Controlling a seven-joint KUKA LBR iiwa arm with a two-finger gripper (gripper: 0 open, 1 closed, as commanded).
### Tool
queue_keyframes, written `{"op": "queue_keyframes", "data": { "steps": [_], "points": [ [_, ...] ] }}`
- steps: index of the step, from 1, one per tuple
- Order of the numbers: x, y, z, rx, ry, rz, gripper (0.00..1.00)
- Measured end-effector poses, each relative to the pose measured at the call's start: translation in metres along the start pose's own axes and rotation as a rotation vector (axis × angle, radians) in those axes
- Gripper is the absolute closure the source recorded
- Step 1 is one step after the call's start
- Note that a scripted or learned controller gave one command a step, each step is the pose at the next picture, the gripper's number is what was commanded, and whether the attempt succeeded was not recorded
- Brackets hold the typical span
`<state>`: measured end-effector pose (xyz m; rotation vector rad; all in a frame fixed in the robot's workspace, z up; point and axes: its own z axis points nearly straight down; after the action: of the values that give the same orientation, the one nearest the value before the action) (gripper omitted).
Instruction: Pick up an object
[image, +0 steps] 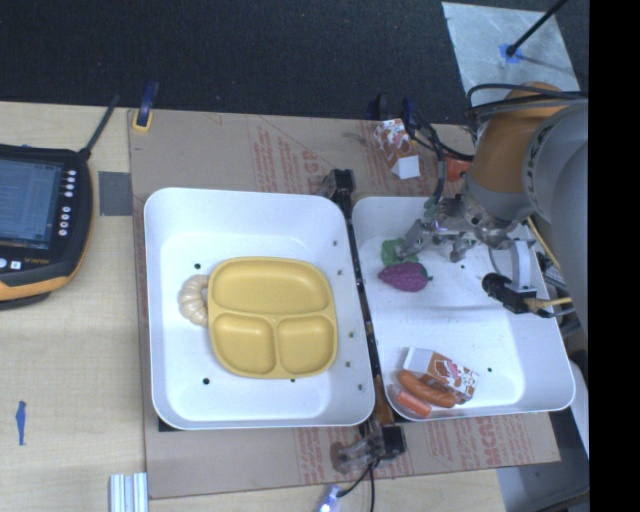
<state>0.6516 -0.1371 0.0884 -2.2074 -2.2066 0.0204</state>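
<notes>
In the right bin (500, 340), a purple toy vegetable (405, 277) with a green stem end (392, 250) lies near the back left corner. My gripper (432, 238) hangs over the back of that bin, just up and to the right of the purple vegetable and close to its green end. I see nothing held in it. An orange and red food toy beside a small printed packet (432, 384) lies at the bin's front edge. The left bin (170, 230) holds a yellow divided plate (272, 316), with a beige bread-like toy (191, 298) tucked at its left side.
The grey arm with its orange band (510, 150) comes in from the upper right, with cables over the right bin's right side. A tablet controller (35, 220) sits at the far left of the bench. A small box (395, 140) lies behind the right bin.
</notes>
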Motion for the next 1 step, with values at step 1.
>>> {"op": "queue_keyframes", "data": {
  "steps": [1],
  "points": [
    [-0.0114,0.0003,-0.0003,-0.002,-0.001,0.0,0.0]
  ]
}}
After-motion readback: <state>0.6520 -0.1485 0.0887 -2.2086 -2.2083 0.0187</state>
